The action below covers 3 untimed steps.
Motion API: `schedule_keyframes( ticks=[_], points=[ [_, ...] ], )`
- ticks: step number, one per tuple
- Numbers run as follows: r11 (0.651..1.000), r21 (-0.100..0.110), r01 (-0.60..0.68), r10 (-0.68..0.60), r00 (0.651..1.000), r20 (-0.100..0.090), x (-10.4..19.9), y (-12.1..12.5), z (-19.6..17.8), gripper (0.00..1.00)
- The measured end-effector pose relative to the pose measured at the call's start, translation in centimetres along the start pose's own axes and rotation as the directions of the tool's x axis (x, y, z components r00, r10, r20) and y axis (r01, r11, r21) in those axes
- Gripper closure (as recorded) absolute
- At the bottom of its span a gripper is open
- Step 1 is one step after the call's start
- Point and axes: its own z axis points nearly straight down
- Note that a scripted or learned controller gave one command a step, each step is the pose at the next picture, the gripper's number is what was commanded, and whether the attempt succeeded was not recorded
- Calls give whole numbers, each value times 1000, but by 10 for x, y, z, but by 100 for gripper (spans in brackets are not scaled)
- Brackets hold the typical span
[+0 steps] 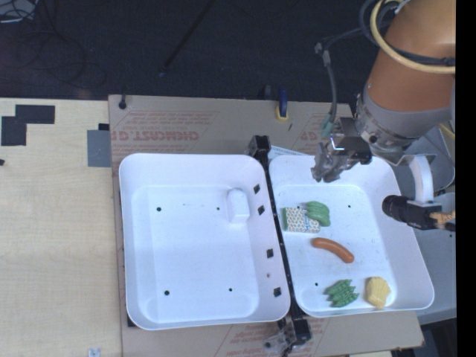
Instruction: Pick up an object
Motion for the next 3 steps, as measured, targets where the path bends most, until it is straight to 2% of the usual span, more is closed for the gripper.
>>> schedule_keyframes(
  ticks=[1, 2, 3],
  points=[
    [1000, 0, -8, 8, 1000, 3, 48, -10, -70, 100],
    [1000, 1, -11, 11, 1000, 4, 69, -3, -134, 100],
    [1000, 12, -8, 8, 1000, 5, 121, -23, -104, 100]
  ],
)
